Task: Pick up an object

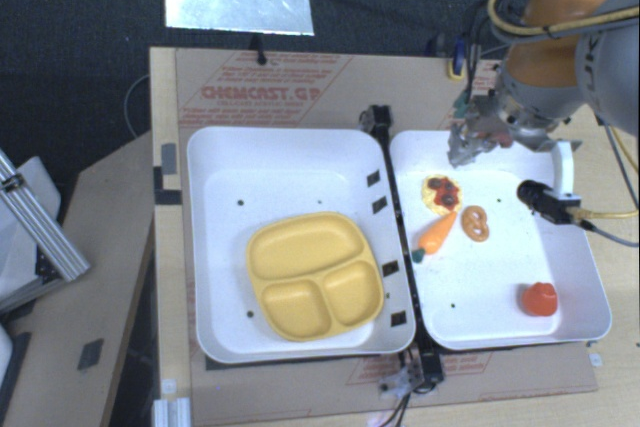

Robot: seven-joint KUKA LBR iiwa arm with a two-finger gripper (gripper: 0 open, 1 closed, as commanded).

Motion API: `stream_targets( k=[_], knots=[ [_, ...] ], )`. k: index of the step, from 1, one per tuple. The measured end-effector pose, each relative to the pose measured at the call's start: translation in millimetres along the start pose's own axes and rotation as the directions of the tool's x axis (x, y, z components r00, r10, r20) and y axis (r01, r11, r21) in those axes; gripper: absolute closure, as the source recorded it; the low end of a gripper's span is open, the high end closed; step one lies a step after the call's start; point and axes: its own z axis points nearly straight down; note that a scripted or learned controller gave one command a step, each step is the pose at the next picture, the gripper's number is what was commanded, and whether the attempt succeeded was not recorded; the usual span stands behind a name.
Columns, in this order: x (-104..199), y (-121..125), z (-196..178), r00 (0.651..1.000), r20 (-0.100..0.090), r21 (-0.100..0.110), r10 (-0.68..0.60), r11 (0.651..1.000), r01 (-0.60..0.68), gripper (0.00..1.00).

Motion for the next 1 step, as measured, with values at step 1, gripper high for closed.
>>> stream_targets(
  k=[1],
  knots=[
    [52.4, -14.8, 10.4, 1.000, 0.000, 0.001, -0.001, 1.000, 0.001, 1.00]
  ],
)
